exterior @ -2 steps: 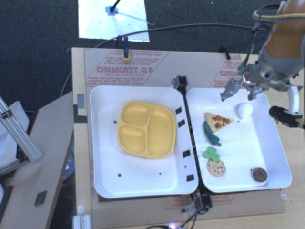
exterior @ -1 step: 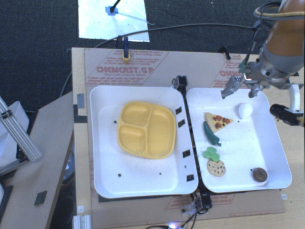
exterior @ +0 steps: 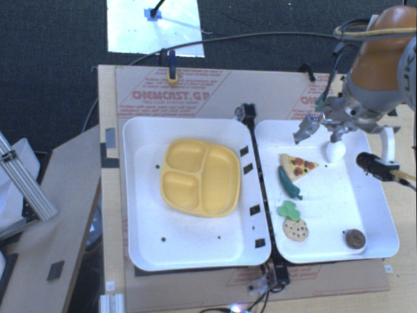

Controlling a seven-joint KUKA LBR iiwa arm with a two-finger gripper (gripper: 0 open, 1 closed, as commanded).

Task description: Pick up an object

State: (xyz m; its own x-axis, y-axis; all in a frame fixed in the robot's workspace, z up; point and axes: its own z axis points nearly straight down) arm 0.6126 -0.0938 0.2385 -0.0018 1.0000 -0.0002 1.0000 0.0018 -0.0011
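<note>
Nearest the camera, in the right bin (exterior: pixel 384 230): a brown round piece (exterior: pixel 355 238) at the near right corner; a speckled cookie (exterior: pixel 295 229) near the divider; a green leafy piece (exterior: pixel 288 209) touching the cookie's far edge. Mid-bin: a green pepper-like piece (exterior: pixel 288 182), long axis running near-to-far at a slight slant; a pizza slice (exterior: pixel 298 165) just beyond it, tip pointing right. Further: a white egg-shaped object (exterior: pixel 335 151), likeliest pick target, lying directly under the gripper (exterior: pixel 324 130). Gripper fingers are spread wide, nothing between them, hanging just above and straddling the egg's far side; a short descent would seem to suffice. Left bin (exterior: pixel 140 194): one yellow divided plate (exterior: pixel 201 177), well apart from the arm.
</note>
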